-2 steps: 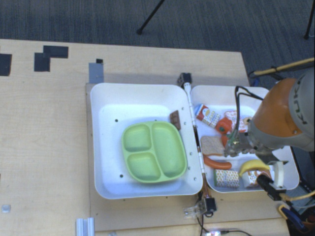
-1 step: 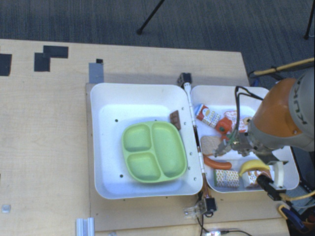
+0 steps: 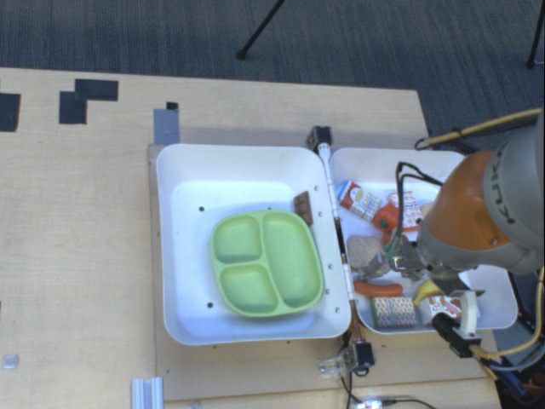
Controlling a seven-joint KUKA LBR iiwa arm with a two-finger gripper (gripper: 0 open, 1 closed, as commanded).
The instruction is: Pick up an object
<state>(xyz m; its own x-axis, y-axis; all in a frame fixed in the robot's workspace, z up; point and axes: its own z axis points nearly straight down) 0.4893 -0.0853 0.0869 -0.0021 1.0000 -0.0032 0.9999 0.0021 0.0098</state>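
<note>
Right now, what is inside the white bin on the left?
The left white bin holds a light green plastic plate with three compartments and a small brown piece at its right wall. What lies under the plate is covered.

Glossy plastic green tray, smooth white bins, matt wood bench.

One fixed camera looks down (slightly slanted, seemingly) on both bins.

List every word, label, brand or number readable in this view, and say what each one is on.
No text can be read.
Small carton in the right bin: red, white and blue print, too blurred to read.
Red and white packet by the arm: print too small to read.
Green divided plate in the left bin: unmarked.
</note>
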